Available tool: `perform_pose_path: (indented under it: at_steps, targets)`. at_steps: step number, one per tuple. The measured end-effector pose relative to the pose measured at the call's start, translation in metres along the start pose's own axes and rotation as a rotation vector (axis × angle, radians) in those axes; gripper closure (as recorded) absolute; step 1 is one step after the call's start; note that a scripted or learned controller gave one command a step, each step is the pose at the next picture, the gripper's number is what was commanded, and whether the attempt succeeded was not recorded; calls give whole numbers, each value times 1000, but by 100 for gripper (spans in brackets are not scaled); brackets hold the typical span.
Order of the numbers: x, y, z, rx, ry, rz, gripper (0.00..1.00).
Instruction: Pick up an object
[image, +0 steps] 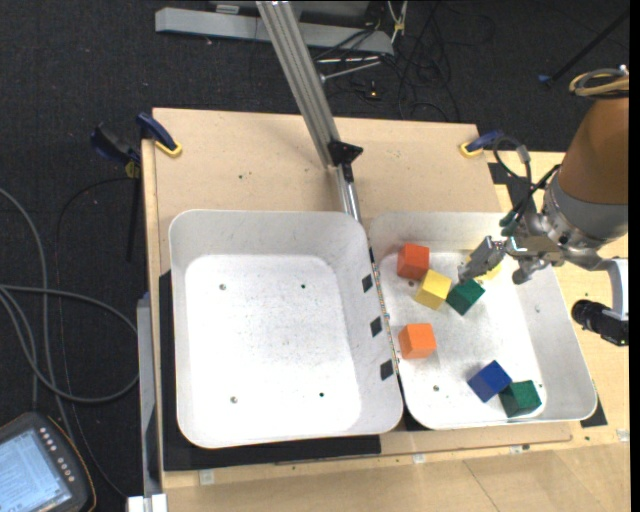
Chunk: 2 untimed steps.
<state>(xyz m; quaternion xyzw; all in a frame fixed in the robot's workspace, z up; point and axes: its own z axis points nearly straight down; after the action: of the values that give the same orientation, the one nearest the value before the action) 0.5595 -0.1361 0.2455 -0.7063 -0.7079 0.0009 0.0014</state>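
The right bin (560, 330) holds several coloured blocks. An orange block (413, 261), a yellow block (434, 289) and a green block (465, 296) cluster near its upper middle. Another orange block (417, 340) lies lower, by the bin's left wall. A blue block (489, 381) and a second green block (520, 398) sit together at the front. My gripper (503, 265) hangs over the bin's upper right, just right of the first green block. Its fingers (481, 259) are spread open with no block between them. A bit of yellow shows under the left finger.
The left bin (265, 320) stands beside the right one, sharing a raised divider with black clips (378, 325). A slanted metal pole (305, 85) crosses the back of the bench. Clamps (160, 135) grip the bench's rear corners.
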Motion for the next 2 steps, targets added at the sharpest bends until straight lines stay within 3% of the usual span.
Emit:
perform_pose_path:
  at_steps: [1,2]
  targets:
    - [0,1,-2,-3,-1,2,0]
    - [9,1,58,3,0,2,0]
